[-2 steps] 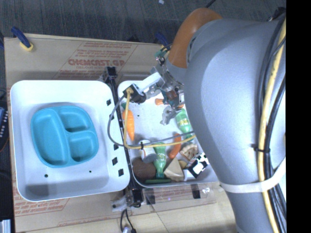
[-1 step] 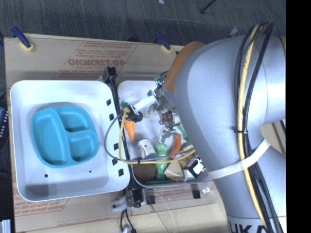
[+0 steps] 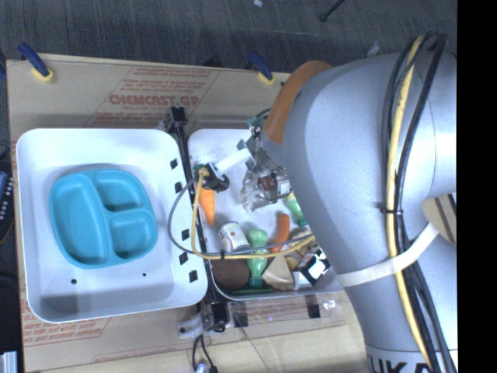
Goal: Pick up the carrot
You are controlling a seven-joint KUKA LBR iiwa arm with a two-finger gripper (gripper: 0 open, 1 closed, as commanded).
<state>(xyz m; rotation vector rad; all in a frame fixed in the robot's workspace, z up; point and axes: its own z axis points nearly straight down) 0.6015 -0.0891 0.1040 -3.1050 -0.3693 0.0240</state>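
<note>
Reaching in from the right, the grey arm [image 3: 373,193] with its orange band [image 3: 299,92] covers much of the right bin [image 3: 221,142] and is the biggest thing on the tabletop [image 3: 116,92], a brown board printed with red lettering; the left bin [image 3: 31,208], white and shallow with rounded corners, holds a turquoise tray [image 3: 101,216] of smooth plastic split into three compartments; the right bin is crowded with small toy foods, among them a white can [image 3: 231,235], a green piece [image 3: 256,239] and a dark brown lump [image 3: 229,274], with a thin yellowish cable looping across them; the hand [image 3: 260,185], a cluster of metal parts below the wrist, hangs over the middle of that bin, and how far it is open cannot be told, nor is anything seen in it; the carrot [image 3: 206,204], a short orange taper, smooth and likely hard plastic, lies just to the left of the hand near the bin's left wall, its long axis running roughly up and down the view; a second orange piece [image 3: 283,228] lies below the hand and could be mistaken for it.
</note>
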